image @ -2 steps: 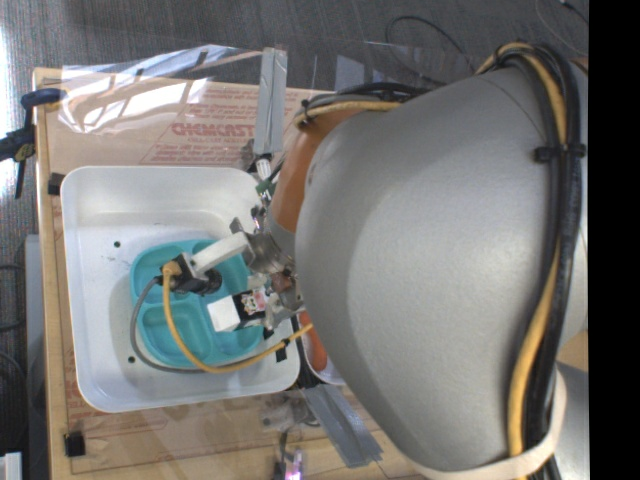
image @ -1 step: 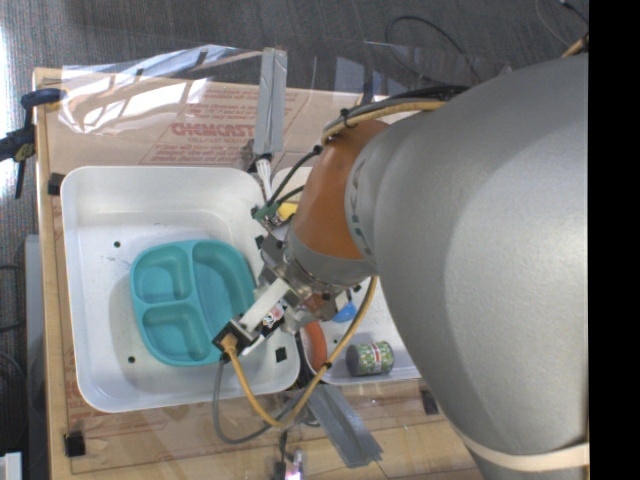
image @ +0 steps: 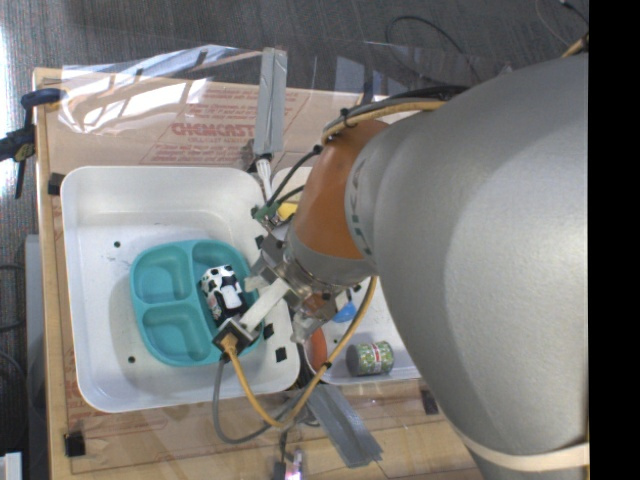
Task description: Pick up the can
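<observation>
The can [image: 370,358] lies on its side in the right bin [image: 392,376], close to that bin's near rim, just under the edge of my own grey arm. Its long axis runs roughly across the view, with one round end facing left. My pincer [image: 300,303] sits below the orange band, over the seam where the two bins meet, and my wrist hides it so much that I cannot tell whether it is released or clenched. Nothing shows in its grasp. From there the can is down and to the right in the view, near but clearly apart. An orange thing [image: 318,346] lies between us and a blue thing [image: 345,313] sits just above that line. The left bin [image: 90,198], with its teal divided plate [image: 165,303] and the black-and-white toy [image: 222,290], is on the wrong side of me. I judge the coming move to be a short shift toward the can, then a turn so I close across its width rather than along its length.
</observation>
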You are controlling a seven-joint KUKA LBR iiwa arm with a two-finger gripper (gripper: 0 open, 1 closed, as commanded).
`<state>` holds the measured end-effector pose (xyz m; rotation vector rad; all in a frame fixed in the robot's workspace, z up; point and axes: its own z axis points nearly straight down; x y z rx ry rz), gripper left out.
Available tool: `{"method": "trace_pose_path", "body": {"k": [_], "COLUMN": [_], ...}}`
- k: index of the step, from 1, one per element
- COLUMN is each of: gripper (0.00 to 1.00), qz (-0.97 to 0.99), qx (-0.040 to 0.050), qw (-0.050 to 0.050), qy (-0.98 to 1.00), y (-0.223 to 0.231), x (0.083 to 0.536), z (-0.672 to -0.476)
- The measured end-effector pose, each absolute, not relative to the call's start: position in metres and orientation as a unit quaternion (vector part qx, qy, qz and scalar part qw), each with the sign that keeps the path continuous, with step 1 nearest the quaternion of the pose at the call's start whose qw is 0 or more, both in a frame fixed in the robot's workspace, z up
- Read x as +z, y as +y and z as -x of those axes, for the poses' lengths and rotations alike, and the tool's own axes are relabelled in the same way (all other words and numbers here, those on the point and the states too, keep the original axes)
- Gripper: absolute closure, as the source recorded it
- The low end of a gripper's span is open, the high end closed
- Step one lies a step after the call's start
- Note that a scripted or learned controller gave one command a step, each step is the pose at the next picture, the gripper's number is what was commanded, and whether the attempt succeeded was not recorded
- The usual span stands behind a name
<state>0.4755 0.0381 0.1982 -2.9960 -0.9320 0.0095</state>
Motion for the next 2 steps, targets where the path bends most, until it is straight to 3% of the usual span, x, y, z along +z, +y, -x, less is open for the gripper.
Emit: {"method": "trace_pose_path", "body": {"k": [1, 2], "gripper": [1.0, 1.0], "qz": [0.954, 0.983], "qx": [0.0048, 0.0021], "qw": [0.003, 0.001], "qy": [-0.3, -0.184], "y": [0.039, 0.061], "x": [0.207, 0.259], "z": [-0.476, -0.476]}}
